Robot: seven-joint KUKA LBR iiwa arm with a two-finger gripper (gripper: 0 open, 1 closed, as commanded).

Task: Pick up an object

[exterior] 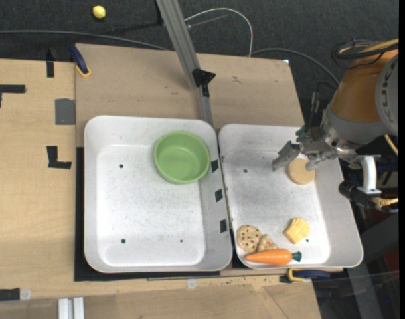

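Note:
My gripper [297, 161] hangs over the upper right part of the right bin [255, 151], open, with one finger [281, 159] splayed to the left. A tan round piece [300, 173] lies on the bin floor just under and in front of the fingertips, not held between them. Along the right bin's near edge lie a brown cookie [247, 235], a yellow corn-like piece [296, 230] and an orange carrot [272, 257]. A green bowl [182, 157] sits upright in the left bin [109, 205], near its far right corner.
A grey pole [182, 38] slants down to the divider between the bins. The arm's orange band [362, 95] and a white fitting [368, 175] overhang the right bin's right rim. Cables run across the bench behind the bins.

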